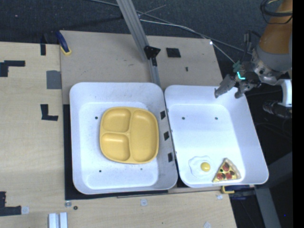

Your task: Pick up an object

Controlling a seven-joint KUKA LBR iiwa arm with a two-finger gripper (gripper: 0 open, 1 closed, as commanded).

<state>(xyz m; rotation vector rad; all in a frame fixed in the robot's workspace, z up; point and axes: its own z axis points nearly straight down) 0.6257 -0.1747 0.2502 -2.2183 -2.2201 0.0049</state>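
A fried egg toy (pixel 200 166) and a pizza slice toy (pixel 227 170) lie side by side in the near right corner of the right bin (pixel 209 122). A yellow divided plate (pixel 129 135) rests in the middle of the left bin (pixel 85 127). My gripper (pixel 230 88) hovers over the far right corner of the right bin, well away from the egg and the pizza. Its two dark fingers are spread apart with nothing between them.
A slanted metal post (pixel 137 27) rises behind the bins, with cables trailing across the dark floor. The wooden bench (pixel 28 127) stretches to the left with black tape marks. The arm's orange band (pixel 278 37) is at the top right.
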